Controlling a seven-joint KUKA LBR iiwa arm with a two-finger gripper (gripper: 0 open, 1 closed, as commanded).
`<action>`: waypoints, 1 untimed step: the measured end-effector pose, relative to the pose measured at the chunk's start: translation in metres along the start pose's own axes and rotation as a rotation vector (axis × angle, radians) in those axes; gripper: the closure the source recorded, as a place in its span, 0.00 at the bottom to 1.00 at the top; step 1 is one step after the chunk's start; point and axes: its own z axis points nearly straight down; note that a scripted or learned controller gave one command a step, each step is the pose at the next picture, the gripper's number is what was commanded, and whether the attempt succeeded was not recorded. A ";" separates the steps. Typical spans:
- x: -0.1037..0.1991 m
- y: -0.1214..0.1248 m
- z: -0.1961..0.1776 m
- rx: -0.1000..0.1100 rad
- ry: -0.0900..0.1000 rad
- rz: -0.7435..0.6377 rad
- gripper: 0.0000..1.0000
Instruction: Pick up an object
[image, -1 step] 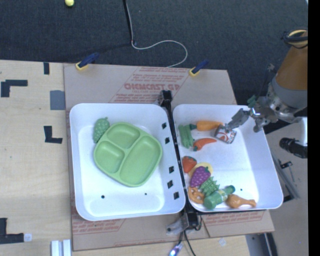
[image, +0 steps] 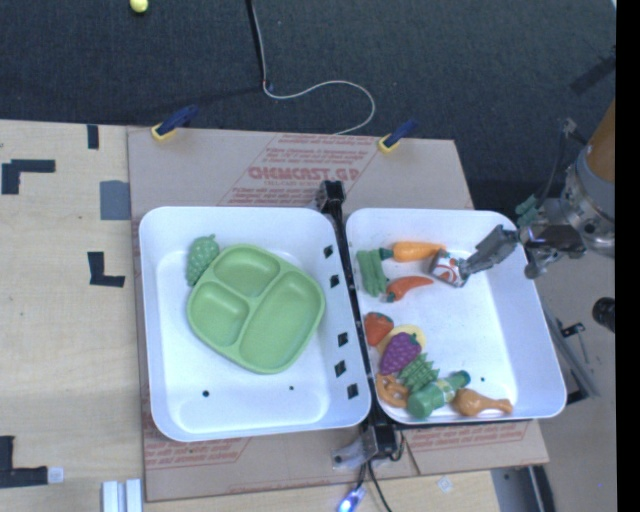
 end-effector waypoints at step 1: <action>0.038 -0.010 -0.183 -0.008 -0.003 0.001 0.00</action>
